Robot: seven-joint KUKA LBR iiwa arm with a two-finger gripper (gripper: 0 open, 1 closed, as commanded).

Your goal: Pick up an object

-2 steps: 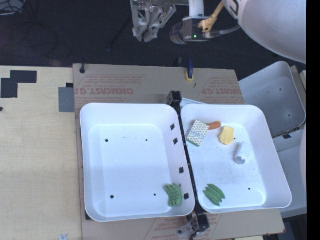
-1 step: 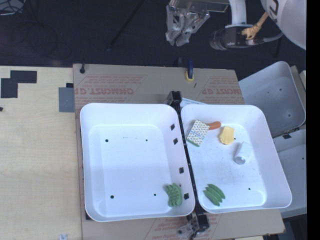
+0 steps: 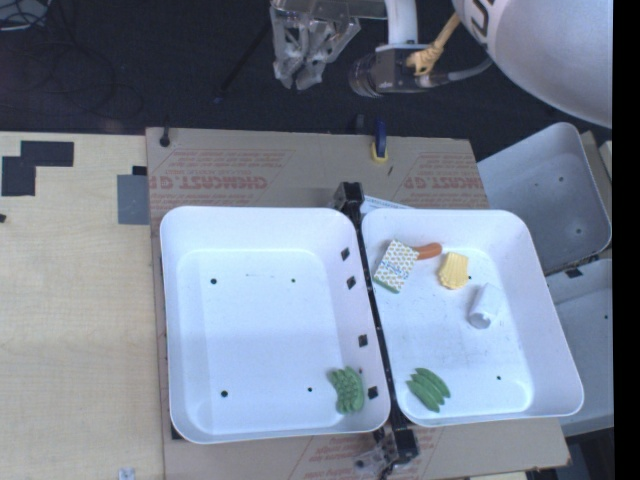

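Hand (image 3: 300, 68): raised above the far edge of the bench, beyond both bins and nearer the left one; nothing lies between its fingers; whether they are spread or pressed together cannot be told.
Arm (image 3: 540, 28): grey, entering from the upper right.
Left bin (image 3: 190, 238): white and shallow; holds a green leafy piece (image 3: 347, 390) in its near right corner, close to the divider.
Right bin (image 3: 530, 258): white, touching the left bin along a shared edge.
Right bin, far part: a patterned square packet (image 3: 396, 265), tilted; an orange piece (image 3: 429, 251) just beside its far corner; a yellow block (image 3: 453, 270) near these.
Right bin, middle right: a small white cylinder (image 3: 484, 306) lying on its side.
Right bin, near part: a green pea pod (image 3: 429, 388).
Bench (image 3: 70, 298): pale wood, with a brown cardboard sheet (image 3: 260, 173) under the bins.
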